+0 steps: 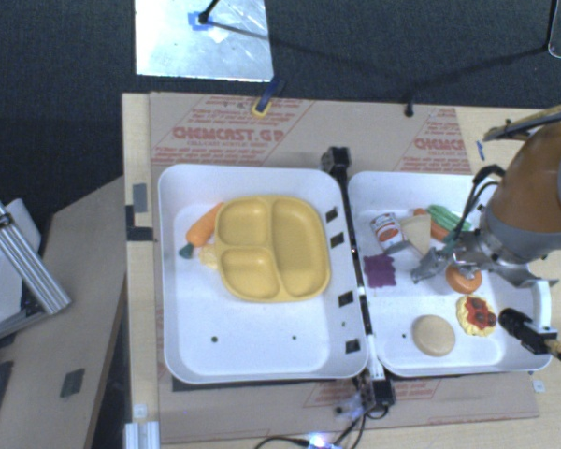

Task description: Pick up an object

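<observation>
The gripper (446, 262) hangs low in the right bin (393, 349), its spread impossible to tell, and could nudge the crowded orange toy (465, 280) aside.

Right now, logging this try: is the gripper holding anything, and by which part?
Cannot be told. The gripper sits low in the right bin beside small items.
</observation>
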Robot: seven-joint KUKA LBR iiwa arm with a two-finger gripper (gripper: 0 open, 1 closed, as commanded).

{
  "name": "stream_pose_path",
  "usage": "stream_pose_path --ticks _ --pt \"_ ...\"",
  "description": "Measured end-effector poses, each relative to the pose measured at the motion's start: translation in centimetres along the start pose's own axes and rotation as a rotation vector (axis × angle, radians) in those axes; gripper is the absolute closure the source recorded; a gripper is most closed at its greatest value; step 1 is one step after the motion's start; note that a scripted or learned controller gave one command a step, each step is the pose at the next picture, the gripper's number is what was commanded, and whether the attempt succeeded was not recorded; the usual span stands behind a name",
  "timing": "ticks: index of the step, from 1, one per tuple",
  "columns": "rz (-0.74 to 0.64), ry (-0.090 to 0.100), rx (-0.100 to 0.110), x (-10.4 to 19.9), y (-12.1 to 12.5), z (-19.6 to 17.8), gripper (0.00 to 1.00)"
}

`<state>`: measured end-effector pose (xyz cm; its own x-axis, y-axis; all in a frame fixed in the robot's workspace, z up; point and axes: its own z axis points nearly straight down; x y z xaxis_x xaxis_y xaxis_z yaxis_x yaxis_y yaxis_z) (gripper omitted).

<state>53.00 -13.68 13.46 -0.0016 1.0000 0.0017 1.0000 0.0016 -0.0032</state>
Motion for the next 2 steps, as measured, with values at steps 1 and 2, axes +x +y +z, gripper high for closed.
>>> stream_pose_path --ticks 1,2 --pt "0.001 -0.003 -0.008 -0.06 0.19 3.69 0.00" --pt "0.001 -0.002 -0.007 -0.04 0.16 2.84 1.00"
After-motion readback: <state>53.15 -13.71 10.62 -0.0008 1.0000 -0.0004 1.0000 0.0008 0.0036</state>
